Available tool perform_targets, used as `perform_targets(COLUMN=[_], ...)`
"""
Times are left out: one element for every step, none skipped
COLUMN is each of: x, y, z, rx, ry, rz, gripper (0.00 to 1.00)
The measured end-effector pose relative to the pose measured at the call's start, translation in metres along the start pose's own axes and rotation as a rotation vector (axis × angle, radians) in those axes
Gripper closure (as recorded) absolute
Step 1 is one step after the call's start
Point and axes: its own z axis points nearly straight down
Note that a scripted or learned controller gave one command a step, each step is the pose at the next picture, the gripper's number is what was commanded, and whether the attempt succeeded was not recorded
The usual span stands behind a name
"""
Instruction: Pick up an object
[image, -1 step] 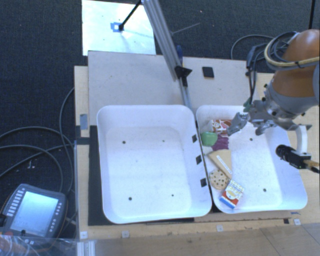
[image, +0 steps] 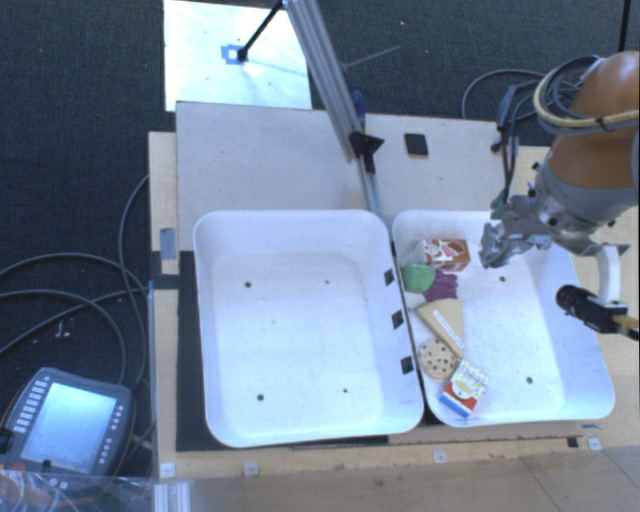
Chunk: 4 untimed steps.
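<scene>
Right bin (image: 585, 395): wedge (image: 445, 322) seemingly diagonal.

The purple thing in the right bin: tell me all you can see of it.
The purple thing is small, soft-looking and irregular in outline, lying flat on the floor of the right bin near its left wall. The green lump touches its left side; the tan wedge lies just below. What it is, I cannot tell. The end effector hangs apart, to its upper right.

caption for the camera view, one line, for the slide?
KUKA gripper poised above the right bin, beside small items clustered along its left wall; left bin alongside.
</scene>
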Motion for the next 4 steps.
perform_targets(x=[0.093,0.076,0.095,0.087], y=[0.033,-0.022,-0.007,-0.037], z=[-0.014,-0.073,-0.042,-0.19], rx=[0.0,-0.005,0.004,-0.007], ry=[0.002,0.001,0.0,0.001], rz=[-0.007,0.002,-0.001,0.001], gripper=[1.0,1.0,1.0,1.0])
